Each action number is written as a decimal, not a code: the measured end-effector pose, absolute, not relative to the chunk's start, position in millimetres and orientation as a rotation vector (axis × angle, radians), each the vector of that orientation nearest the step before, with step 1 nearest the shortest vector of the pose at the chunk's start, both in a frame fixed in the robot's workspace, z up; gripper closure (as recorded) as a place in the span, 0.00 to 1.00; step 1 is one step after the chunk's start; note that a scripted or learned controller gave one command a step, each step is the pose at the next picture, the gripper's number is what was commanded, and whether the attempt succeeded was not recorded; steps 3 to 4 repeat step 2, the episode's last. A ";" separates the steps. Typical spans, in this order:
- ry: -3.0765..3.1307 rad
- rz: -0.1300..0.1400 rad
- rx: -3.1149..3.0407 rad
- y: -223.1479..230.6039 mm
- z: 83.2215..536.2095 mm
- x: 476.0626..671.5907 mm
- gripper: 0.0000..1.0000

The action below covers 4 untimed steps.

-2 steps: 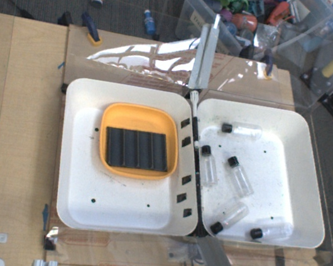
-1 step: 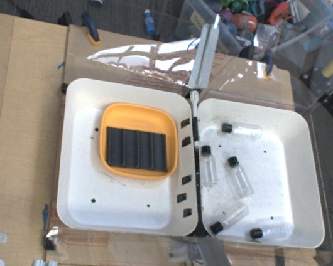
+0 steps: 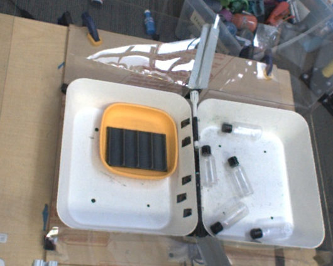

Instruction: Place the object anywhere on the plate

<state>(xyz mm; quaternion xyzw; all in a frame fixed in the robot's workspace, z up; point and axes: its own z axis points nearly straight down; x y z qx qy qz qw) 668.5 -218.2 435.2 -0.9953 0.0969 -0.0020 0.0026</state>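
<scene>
Whether the gripper is clutching anything or hanging loose, I cannot tell from where I am standing. The wooden bench (image 3: 18, 103) is carrying the two white bins side by side, their inner edges touching along the middle. The left bin (image 3: 75, 145) is holding an orange plate (image 3: 144, 116), which is sitting a little toward the bin's far edge. A black ridged slab (image 3: 137, 149) is lying flat on the plate, covering most of its floor. The right bin (image 3: 310, 186) is holding five clear vials with black caps, all lying on their sides and apart from the plate. One vial (image 3: 243, 130) is resting near the far edge, two (image 3: 209, 168) (image 3: 241, 180) are lying near the middle, and two more (image 3: 232, 214) (image 3: 273, 231) are lying along the near edge.
</scene>
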 end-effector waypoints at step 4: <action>0.302 -0.006 -3.122 -217.7 435.2 668.6 1.00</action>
